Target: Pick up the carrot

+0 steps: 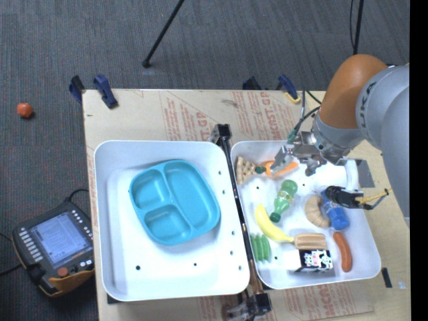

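Observation:
The carrot [275, 168] is a small orange piece with a green end, lying at the back left of the right bin [364, 273]. My gripper [295, 162] hangs low just over it at the bin's back, open, its left finger [281, 160] right beside the carrot and the other finger [311, 168] further right. I see nothing held between the fingers. The grey arm with its orange band [351, 89] reaches in from the right.
The right bin also holds a waffle piece [245, 169], green bottle [284, 198], banana [269, 225], bread roll [314, 210], blue item [336, 215], sausage [343, 251], bun [309, 241], cow-print carton [314, 261] and pea pod [261, 246]. A blue divided plate [175, 200] lies in the left bin [107, 246].

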Robot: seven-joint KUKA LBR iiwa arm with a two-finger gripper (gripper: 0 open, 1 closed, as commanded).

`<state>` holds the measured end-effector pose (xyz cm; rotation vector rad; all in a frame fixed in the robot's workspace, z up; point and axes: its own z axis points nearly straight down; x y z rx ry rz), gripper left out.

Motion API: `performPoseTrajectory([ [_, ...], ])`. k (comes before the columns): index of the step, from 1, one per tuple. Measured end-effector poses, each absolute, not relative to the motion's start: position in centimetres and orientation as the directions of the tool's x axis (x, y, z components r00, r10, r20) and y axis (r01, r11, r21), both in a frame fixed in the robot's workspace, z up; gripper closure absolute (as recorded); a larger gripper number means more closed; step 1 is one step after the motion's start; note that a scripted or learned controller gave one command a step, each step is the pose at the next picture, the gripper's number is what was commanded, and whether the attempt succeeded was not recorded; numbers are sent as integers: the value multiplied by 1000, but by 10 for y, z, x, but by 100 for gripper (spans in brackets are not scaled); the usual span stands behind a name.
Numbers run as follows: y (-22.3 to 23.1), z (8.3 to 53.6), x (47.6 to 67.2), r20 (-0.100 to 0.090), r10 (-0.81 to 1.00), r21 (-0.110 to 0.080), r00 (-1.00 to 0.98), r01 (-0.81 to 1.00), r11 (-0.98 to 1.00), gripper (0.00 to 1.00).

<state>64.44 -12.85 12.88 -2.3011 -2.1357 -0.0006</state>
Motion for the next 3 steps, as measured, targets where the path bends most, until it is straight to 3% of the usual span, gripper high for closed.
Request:
performPoseTrajectory([
  [1,-134,88,644,1,987,-2,-161,987,161,0],
  [2,-93,133,557,2,948,-1,-317,948,317,0],
  [3,-142,168,495,1,746,0,-666,746,666,0],
])
